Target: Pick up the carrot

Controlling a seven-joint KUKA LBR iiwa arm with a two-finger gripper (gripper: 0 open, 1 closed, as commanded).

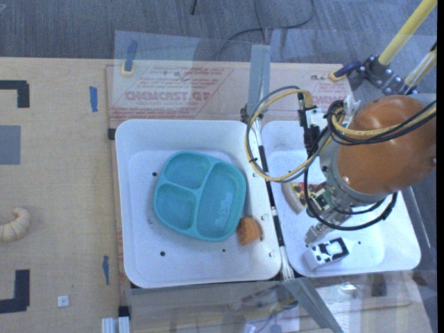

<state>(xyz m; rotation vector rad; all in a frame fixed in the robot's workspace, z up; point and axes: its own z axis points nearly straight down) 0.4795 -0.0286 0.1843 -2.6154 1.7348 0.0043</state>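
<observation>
far left on the counter (62, 151): a pale curved croissant-looking thing (14, 225), well apart from everything, not relevant.

left bin (132, 255) holds a teal divided plate (200, 195), roughly centred. the carrot (249, 230) is a short orange stub lying on the bin floor just beside the plate's lower-right corner, looks to be touching or nearly touching its rim. it sits near the bin's right wall too, so it's boxed between plate and wall. long axis hard to call, stub is almost as wide as long; maybe slightly up-down in the view.

right bin (402, 255): the arm (378, 144) hangs over it, wrist low. the tool (326, 250) is down near the bin floor toward the lower left of that bin. can't tell how far open it is or whether it has hold of anything; nothing orange by it.

key relation: carrot lies left of the tool and a bit higher in view, in the other bin, with the two bin walls and the divider between them. my read: next move needs a lift clear of the walls, a shift left, then a descent. open room around the carrot is mostly below it and toward the bin's lower edge; plate rim and right wall crowd the other sides. risk: a finger lands on the plate rim or nudges the stub under it.
</observation>
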